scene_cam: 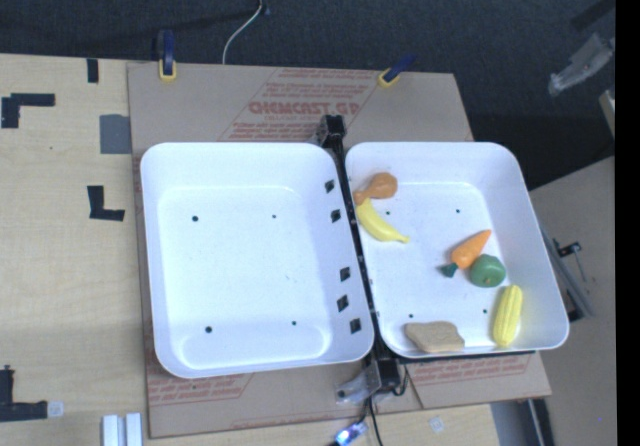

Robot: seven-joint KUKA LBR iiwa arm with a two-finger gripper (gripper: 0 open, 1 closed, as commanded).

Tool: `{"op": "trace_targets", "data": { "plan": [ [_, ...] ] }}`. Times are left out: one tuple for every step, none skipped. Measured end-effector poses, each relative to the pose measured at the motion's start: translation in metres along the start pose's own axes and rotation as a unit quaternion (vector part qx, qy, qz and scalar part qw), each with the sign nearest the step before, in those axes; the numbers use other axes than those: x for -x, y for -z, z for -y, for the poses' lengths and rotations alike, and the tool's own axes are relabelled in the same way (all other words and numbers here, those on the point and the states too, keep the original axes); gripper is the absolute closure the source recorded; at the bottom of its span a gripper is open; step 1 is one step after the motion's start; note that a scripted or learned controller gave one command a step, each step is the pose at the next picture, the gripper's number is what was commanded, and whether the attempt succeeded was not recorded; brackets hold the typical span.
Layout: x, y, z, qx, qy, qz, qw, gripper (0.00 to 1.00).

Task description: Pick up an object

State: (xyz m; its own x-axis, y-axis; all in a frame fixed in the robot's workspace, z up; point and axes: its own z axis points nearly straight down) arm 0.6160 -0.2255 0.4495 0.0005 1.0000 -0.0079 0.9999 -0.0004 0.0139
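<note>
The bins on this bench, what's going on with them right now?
Nothing is being handled at this moment. Two shallow white bins sit side by side on a cardboard sheet. The right bin holds toy food: a banana, an orange piece beside it near the divider, a carrot, a green ball touching it, a corn cob and a tan slice at the near edge. The left bin has nothing lying in it. No pick has started yet.

One fixed camera — high above, slanting down on both bins (150, 174).
</note>
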Motion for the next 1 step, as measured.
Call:
{"op": "trace_targets", "data": {
  "plan": [
    [-0.1412, 0.0659, 0.0601, -0.005, 0.008, -0.005, 0.9999, 0.0]
  ]
}}
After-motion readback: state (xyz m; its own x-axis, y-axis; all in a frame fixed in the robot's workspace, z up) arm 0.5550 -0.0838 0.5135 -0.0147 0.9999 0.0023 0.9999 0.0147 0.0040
